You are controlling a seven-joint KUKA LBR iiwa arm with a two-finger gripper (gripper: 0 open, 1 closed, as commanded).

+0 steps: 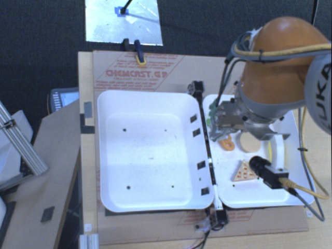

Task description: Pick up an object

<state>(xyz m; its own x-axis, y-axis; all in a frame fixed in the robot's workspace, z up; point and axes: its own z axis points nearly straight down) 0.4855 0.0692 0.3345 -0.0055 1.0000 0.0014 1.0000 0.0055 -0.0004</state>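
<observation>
My gripper (222, 129) hangs low over the left part of the right bin (259, 200), under the big orange wrist. A small orange piece (227, 144) lies just below and to the right of it. A bit of green (211, 120) shows at the gripper's left side, mostly hidden. A round beige disc (249, 142) sits right of the orange piece. A triangular waffle-patterned wedge (242, 171) lies nearer the front. A pale curved object (277, 150) rests at the right, partly covered by the arm.
The left bin (114, 139) stands beside the right one, with black clips (199, 134) along the shared rim. Both rest on a cardboard sheet (137, 71). A shiny metal plate (123, 14) lies at the back.
</observation>
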